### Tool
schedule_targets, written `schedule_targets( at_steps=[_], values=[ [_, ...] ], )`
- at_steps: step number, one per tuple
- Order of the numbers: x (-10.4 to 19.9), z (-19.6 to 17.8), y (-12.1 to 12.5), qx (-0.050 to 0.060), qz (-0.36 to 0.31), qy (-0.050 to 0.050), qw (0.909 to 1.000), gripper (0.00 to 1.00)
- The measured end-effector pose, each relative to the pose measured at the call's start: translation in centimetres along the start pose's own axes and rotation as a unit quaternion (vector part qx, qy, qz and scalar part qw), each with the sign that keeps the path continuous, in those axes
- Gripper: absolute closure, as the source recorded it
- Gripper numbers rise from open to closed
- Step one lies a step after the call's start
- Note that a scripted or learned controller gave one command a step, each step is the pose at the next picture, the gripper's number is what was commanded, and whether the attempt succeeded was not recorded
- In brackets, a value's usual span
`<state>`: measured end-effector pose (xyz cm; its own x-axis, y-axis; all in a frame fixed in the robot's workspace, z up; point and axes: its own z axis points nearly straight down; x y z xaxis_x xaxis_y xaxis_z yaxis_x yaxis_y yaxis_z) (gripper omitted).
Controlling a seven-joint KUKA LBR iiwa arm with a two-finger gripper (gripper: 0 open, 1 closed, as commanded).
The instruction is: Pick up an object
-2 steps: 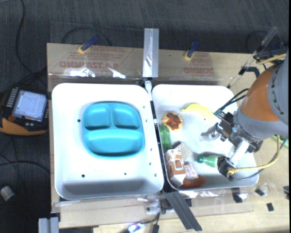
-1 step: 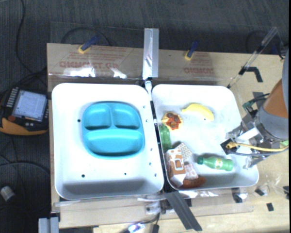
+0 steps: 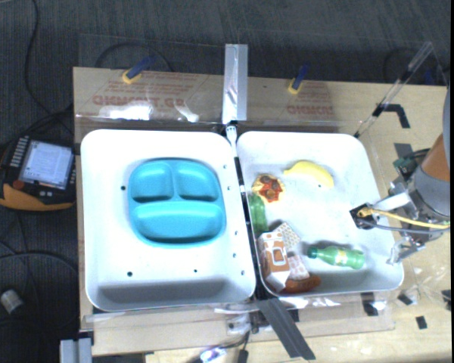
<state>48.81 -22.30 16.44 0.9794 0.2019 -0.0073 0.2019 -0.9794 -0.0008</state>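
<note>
1. Pincer: at the far right, over the right rim of the right bin. No object is seen in its grasp, and whether it stands open or closed cannot be told.
2. Handheld unit: screen-faced and orange-edged, on the dark floor left of the bench, well apart from both bins.
3. Left bin: white and shallow. It bears one blue divided tray, flat near its middle.
4. Right bin: white and shallow. It holds every likely candidate for the pick.
5. Green item: against that bin's left wall; its kind is unclear.
6. Red-and-yellow item: just above the green one, touching or nearly so.
7. White-and-orange packet: lower left of the bin, with a brown item at its lower edge.
8. Yellow banana-shaped piece: upper middle, apart from the rest.
9. Green bottle: on its side, just right of the packet and nearest the pincer. Judged the likeliest target.
10. Hazards, as judged:
    - The bottle is round and lying down, so an off-centre closure may roll it away or squeeze it out.
    - A reach into the left cluster may catch two neighbours at once, or none.
    - The pincer starts over the rim, so a straight descent may strike the bin wall.
</note>
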Motion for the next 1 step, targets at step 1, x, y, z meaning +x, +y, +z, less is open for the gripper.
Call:
schedule_targets(
  at_steps=[1],
  values=[
    [10.38,7.16,1.36,0.010,-0.018,-0.004,0.9998,0.00]
  ],
)
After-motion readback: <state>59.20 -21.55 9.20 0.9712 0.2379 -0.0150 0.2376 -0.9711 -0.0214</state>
